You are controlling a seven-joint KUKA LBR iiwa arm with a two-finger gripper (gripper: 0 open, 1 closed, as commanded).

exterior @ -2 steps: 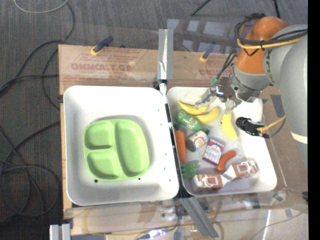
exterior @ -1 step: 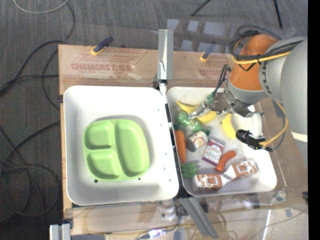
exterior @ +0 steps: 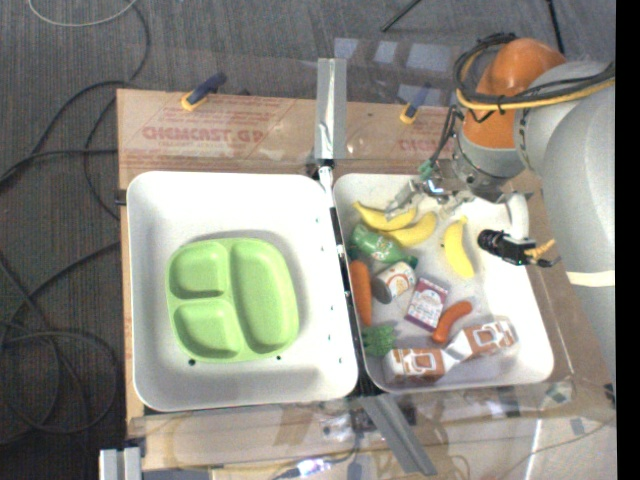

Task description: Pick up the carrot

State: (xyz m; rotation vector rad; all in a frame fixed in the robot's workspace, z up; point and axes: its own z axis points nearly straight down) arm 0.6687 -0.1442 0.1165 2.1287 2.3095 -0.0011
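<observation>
Camera view: I'm hovering my two-finger gripper [exterior: 418, 196] over the curved yellow banana [exterior: 398, 220], fingers slightly parted, gripping nothing. The long orange carrot [exterior: 360, 292] is lying below-left of that banana, against the right white bin's [exterior: 535, 340] left wall, so I'm sitting off-target.

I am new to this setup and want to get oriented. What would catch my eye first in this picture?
First, the bright green divided plate, alone in the left bin. Next, the crowded right bin, where the carrot lies along the left wall. The gripper hangs over the bananas at the far end.
</observation>
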